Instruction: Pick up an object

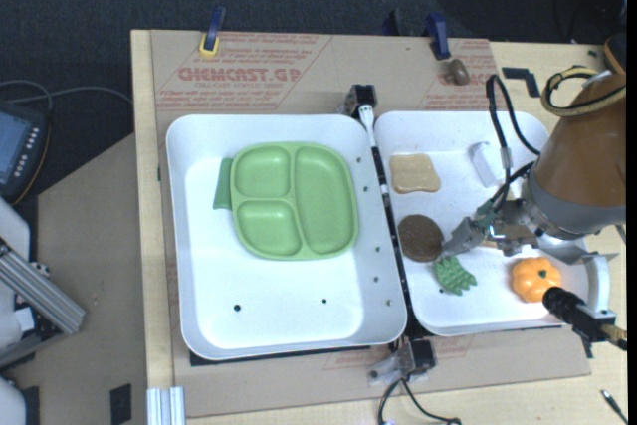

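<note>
The right bin (448, 312) holds a tan bread slice (414, 173), a dark brown round disc (421, 237), a green leafy toy (455, 275), an orange fruit (534, 279) and a small pale object (484, 161). My gripper (458, 244) reaches in from the right and hangs low over this bin. Its tip lies between the brown disc and the green leafy toy, just above the toy. I see nothing held in it.
The left bin (199, 314) carries a green divided plate (295, 199) with a green piece tucked under its left edge. Black cables loop over the right bin's far corner. The grey arm body covers the right bin's right side.
</note>
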`<state>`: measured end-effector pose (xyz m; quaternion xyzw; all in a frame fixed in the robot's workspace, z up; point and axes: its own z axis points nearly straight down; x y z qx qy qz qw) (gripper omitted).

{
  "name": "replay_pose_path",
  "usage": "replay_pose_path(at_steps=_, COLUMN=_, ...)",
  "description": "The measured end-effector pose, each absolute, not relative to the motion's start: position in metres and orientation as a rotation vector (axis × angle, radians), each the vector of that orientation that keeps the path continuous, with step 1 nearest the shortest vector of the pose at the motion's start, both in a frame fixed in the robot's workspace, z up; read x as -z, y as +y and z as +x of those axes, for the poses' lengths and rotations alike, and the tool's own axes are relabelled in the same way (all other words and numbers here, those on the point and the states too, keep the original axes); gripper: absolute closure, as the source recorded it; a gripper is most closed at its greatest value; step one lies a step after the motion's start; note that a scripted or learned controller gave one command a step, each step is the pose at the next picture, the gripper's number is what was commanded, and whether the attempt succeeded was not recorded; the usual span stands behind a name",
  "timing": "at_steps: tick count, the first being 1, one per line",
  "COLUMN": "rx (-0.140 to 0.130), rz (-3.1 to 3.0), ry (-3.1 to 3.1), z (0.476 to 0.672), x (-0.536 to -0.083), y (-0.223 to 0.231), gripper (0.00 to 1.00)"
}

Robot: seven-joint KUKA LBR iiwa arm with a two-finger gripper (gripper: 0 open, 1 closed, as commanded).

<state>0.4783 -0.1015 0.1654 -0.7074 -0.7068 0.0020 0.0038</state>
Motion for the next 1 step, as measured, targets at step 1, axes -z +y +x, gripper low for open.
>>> replay_pose_path(at_steps=1, rx=-0.004, rz=-2.217, ry=-2.217, z=0.4825, x=-0.1193, y=-0.0947, gripper=0.0)
